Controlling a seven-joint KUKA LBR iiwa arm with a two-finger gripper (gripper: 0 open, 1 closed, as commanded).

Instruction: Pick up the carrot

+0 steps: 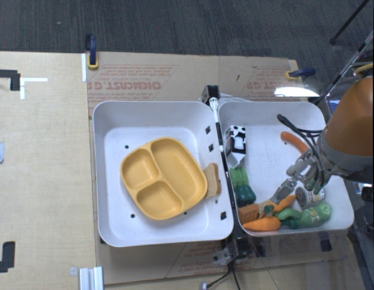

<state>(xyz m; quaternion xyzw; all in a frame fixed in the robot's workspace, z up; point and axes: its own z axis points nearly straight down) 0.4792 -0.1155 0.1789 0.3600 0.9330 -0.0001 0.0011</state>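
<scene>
on the bench the left bin (102,180) holds a yellow divided plate (162,177), a bread slice (212,180) wedged at its 3 o'clock. cardboard (132,83) shows reversed print, unreadable. the carrot (262,224) lies at the right bin's (259,110) 7 o'clock; the claw (298,186), open, hovers at the carrot's 2 o'clock, likely lining up.

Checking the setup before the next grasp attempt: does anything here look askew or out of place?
One thing: a slice of toast in the left bin is wedged under the edge of the yellow divided plate, which sits at an angle. The carrot lies crowded among other toy food along the right bin's near edge.
</scene>
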